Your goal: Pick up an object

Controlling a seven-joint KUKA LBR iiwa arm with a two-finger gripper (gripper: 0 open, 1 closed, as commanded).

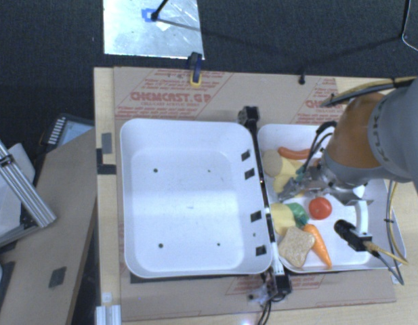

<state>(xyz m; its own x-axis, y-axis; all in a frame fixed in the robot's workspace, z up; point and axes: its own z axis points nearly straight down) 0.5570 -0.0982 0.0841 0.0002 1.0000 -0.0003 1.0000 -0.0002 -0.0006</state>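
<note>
Your gripper (295, 185) is down among the food in the right bin (378, 259)

You see the arm (371, 137) coming in from 3 o'clock, its tip low at the bin's 9 o'clock side, touching or just above a pale yellow piece (284, 180); whether the fingers are spread or pinching, you cannot tell. A red tomato (320, 208) lies just at 4 o'clock of the tip, a carrot (319, 244) and a bread slice (296, 247) at 6 o'clock, a sausage (294, 153) at 12 o'clock. The left bin (188, 195) sits alongside on the worktop (215, 87)
</note>
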